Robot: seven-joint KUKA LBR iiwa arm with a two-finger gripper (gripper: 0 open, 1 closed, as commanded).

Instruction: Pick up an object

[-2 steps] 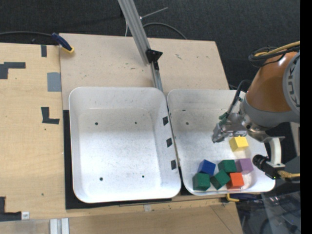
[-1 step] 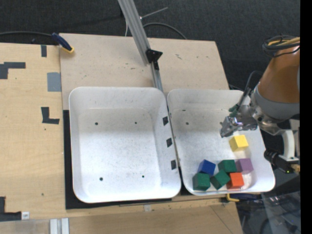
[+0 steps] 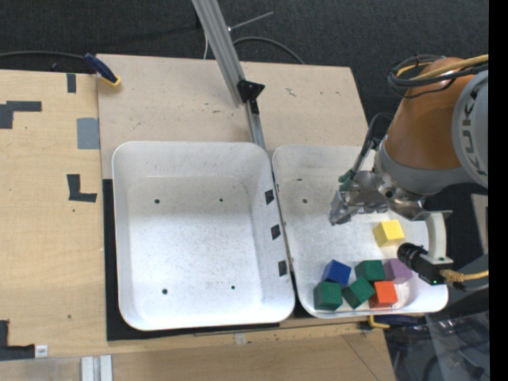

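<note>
A robotics lab: the gripper (image 3: 343,211) hangs over the right white bin (image 3: 305,177) on a plywood bench (image 3: 159,94), with an aluminium camera pole (image 3: 218,34) rising behind-left and loose cables (image 3: 262,44) beyond.

One fixed overhead camera, slanted over both bins (image 3: 190,153).

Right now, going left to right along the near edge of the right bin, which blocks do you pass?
Dark green block → blue block → second green block → orange block → purple block. A third green block overlaps that stretch, so I leave it out.
</note>
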